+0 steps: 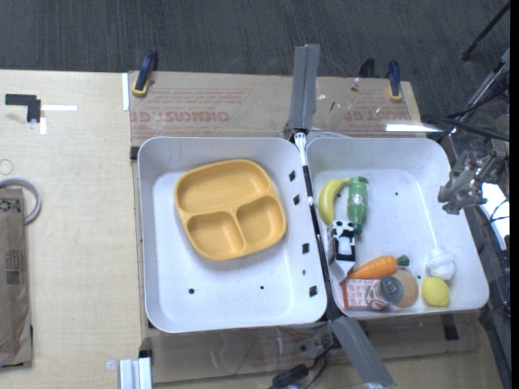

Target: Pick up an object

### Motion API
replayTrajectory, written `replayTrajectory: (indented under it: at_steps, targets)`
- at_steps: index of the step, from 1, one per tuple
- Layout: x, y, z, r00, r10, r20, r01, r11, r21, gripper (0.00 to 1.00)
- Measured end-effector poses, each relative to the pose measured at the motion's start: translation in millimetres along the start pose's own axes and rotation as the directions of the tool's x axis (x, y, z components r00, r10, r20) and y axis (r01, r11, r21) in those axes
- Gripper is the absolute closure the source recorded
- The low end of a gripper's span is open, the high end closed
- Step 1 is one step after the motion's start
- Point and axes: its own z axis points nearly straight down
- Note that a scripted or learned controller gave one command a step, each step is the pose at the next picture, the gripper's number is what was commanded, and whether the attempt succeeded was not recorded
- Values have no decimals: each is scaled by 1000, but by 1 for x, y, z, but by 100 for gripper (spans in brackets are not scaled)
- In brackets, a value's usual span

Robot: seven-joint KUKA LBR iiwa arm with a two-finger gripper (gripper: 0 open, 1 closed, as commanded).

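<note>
Over the right bin's [459, 217] outer rim you see the gripper [461, 186] parked, clear of the objects, presumably so the camera gets an unblocked look before a pick. Its open-or-shut state I cannot tell, and nothing is visibly carried. Your candidates crowd the bin's near and left parts: banana [328, 198] touching the green bottle [357, 203], carrot [378, 267] lying across the lower heap, lemon [436, 292] in the corner. The yellow divided plate [230, 209] sits alone in the left bin [162, 241].
</note>
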Motion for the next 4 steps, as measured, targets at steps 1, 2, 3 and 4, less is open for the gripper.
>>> replayTrajectory:
  at_steps: [1, 2, 3, 4]
  targets:
    - [-3, 45, 6, 996, 84, 2, -84, 996, 1, 100]
    - [-6, 45, -2, 996, 85, 4, -85, 996, 0, 100]
    - [-8, 45, -10, 996, 85, 5, -85, 996, 0, 100]
    - [32, 33, -21, 997, -78, 1, 78, 997, 1, 100]
